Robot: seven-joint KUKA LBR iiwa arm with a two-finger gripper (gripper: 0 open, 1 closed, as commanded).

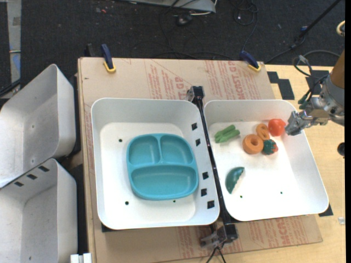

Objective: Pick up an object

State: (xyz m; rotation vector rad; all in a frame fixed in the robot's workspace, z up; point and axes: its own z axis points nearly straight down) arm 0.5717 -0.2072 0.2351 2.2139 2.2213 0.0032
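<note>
Left bin [104,147]: shallow, white, square with rounded corners. Contents: one teal divided plate [162,166], three compartments, two small on the far side and one long on the near side, lying flat at the middle of the bin floor. Nothing lies in its compartments.

Right bin [307,185]: same make, set just beside the left bin, the two rims meeting along a black divider strip [204,147]. Contents, all in the far half:
- green bean-shaped piece [226,133], far left of the bin floor, lying at a slant.
- orange ring [253,144], flat, near the middle.
- smaller orange ring [262,131], just beyond the first, tilted up.
- red round piece [277,126], touching the smaller ring on its right.
- small dark green piece [269,147], just right of the larger ring.
- dark teal leaf-shaped piece [234,178], alone, nearer the camera, left of centre.

Gripper [296,124]: enters over the right bin's far right edge, grey, tilted toward the left. Its tip sits just beside the red round piece, at its right. Whether the fingers are parted or closed cannot be told, and nothing is seen between them.

Both bins rest on a brown cardboard sheet [148,78].
</note>
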